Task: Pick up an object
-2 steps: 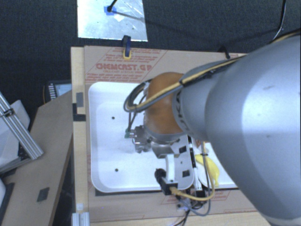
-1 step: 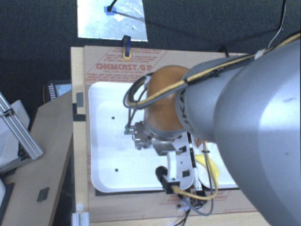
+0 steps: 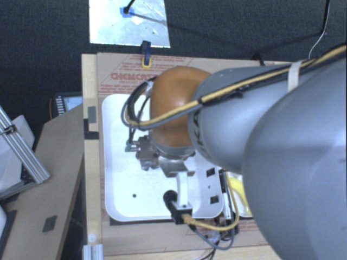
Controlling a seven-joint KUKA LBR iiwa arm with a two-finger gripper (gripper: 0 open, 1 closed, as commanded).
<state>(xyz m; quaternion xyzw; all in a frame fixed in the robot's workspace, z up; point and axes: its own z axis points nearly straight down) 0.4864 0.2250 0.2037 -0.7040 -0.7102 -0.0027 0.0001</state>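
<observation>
The one loose thing of any size is a yellow object (image 3: 239, 191) at the near right, in what shows of the right bin (image 3: 245, 214). Only a narrow strip of it is in sight between the robot's hardware and the bulk of the arm (image 3: 271, 140), so its shape cannot be told. A small dark speck (image 3: 134, 195) lies on the floor of the left bin (image 3: 116, 145), toward its near edge and apart from everything else.

The gripper (image 3: 154, 158) hangs over the left bin's right half, left of the yellow object and on the far right side of the speck. It is seen from above, under the orange band (image 3: 173, 107) – whether the claw is wide, narrow or holding anything cannot be told.

The arm comes in from the right and covers most of the right bin. Both bins sit on a cardboard sheet (image 3: 124, 75) with red print along its far edge, where a small yellow-and-blue clamp (image 3: 146, 54) grips it. The sheet lies on a pale bench (image 3: 65, 145). Beyond, on the dark floor, lies a shiny foil sheet (image 3: 130, 15) – and at the far left stands a slanted aluminium rail (image 3: 21, 150).
</observation>
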